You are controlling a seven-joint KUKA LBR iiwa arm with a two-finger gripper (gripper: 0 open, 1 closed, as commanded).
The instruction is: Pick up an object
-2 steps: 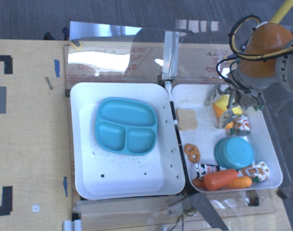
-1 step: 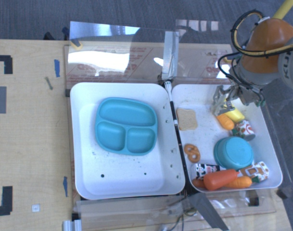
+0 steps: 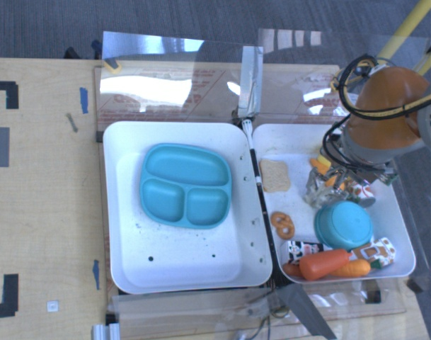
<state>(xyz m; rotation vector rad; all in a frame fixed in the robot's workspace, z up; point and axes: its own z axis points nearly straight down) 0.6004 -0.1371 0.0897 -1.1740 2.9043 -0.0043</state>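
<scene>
Orange carrot [image 3: 333, 264] lies along right bin's [image 3: 406, 243] near rim, blue bowl [image 3: 344, 224] just behind | pretzel [image 3: 282, 224] and tan bread slice [image 3: 275, 176] near the divider | my gripper [image 3: 340, 183] low over clutter beside the bowl (finger state: cannot tell) | left bin [image 3: 123, 211]: blue divided plate [image 3: 186, 185], open floor around it
</scene>
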